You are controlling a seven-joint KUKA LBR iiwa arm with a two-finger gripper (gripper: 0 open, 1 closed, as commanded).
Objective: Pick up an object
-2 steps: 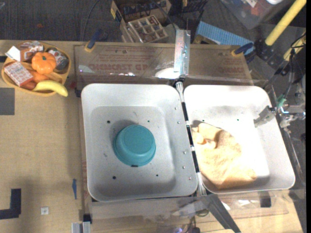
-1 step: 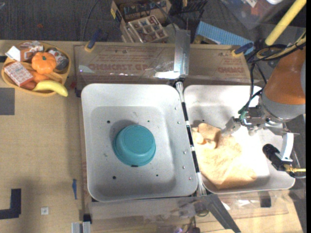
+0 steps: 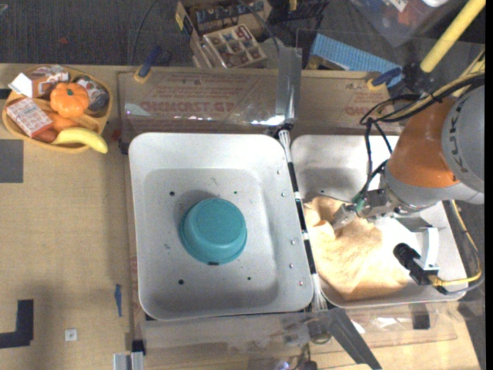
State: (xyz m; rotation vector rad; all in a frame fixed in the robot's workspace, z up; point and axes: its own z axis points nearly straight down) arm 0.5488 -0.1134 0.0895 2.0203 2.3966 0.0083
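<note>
Writing too blurry to read. Teal bowl (image 3: 214, 230) upside down in left bin (image 3: 154, 168), tan cloth (image 3: 350, 257) in right bin (image 3: 323, 156); tool (image 3: 356, 206) over cloth, grip state can't tell.

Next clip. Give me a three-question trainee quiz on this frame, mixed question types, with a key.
1. True or false: the teal bowl lies in the left bin.
2. What lies in the right bin? A) a tan cloth B) a red ball C) a banana
3. Fill in: the hand is low over the ____ edge of the cloth.

Key
1. True; it sits upside down near the bin's middle.
2. A; the banana is in the basket off to the left.
3. Upper.
</note>
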